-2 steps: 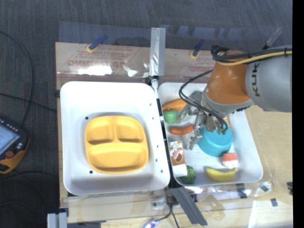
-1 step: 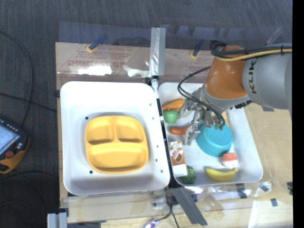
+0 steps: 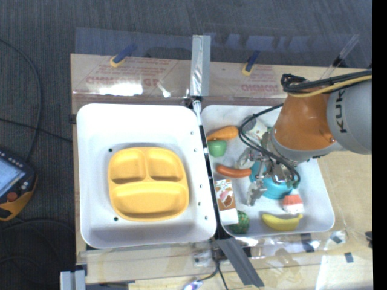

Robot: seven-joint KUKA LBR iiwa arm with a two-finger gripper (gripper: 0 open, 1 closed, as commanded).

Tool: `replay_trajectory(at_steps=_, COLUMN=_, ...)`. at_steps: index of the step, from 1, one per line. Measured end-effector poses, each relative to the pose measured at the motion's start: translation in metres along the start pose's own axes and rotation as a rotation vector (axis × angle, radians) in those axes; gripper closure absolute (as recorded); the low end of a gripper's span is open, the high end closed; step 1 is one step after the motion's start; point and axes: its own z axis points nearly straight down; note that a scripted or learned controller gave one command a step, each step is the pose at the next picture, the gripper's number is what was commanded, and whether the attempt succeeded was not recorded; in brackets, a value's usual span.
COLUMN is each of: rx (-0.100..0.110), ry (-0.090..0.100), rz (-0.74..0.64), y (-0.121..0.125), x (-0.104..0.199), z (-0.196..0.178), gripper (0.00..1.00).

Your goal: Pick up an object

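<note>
Dark grey carpet surrounds the bench, with a handheld controller (image 3: 13, 186) lying at the left edge of the frame, cable trailing up. Left white bin (image 3: 91, 222) sits centre-left and holds a yellow divided tray (image 3: 147, 183) flat on its floor, well apart from anything else, so it looks like the drop side rather than the pick side. Right white bin (image 3: 320, 213) touches it along the centre seam and holds the clutter: a carrot (image 3: 223, 132) at its upper left with a green piece (image 3: 217, 148) just below, an orange-red sausage-shaped item (image 3: 230, 171) under that, a small printed box (image 3: 225, 196) against the left wall, a dark green item (image 3: 241, 222) at the lower left corner, a banana (image 3: 280, 222) along the lower edge, and a small red-and-white item (image 3: 292, 203) just above the banana. Gripper (image 3: 264, 180) hangs low in the middle of the right bin, directly over a turquoise object (image 3: 277, 190) that looks like the likely target; wrist and cabling cover the contact. Fingers: cannot tell if spread or pressed, and no grasp is confirmed. Arm enters from the right of the frame, its orange band (image 3: 301, 125) above the bin's upper half. Judgement: at the grasp attempt, nothing lifted yet; neighbours crowd close, so a bump is a risk.
</note>
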Motion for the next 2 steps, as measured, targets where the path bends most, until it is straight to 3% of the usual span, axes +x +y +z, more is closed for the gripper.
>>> replay_trajectory(at_steps=1, rx=0.002, ry=-0.003, rz=0.077, y=0.017, x=-0.001, z=0.0, gripper=0.0)
replay_trajectory(at_steps=2, rx=-0.009, ry=0.04, rz=0.145, y=-0.001, x=-0.108, z=-0.001, gripper=0.0)
